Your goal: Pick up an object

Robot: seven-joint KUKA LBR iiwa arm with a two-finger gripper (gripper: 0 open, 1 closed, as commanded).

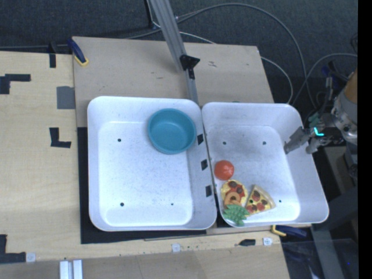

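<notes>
At the right edge the arm's wrist [350,112] is pale grey, with an orange band just above it. The gripper [303,143] ends in two dark grey fingers, and a small teal light glows on its body.

A wooden bench [145,63] carries a black mat [83,185]; on it sit two white bins side by side, touching. The left bin [110,208] and right bin [302,208] fill the mat.

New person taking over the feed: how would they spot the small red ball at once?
Look in the right white bin, near its left wall. The red ball lies just above two pizza-slice toys. It is the sole plain round red thing there.
</notes>
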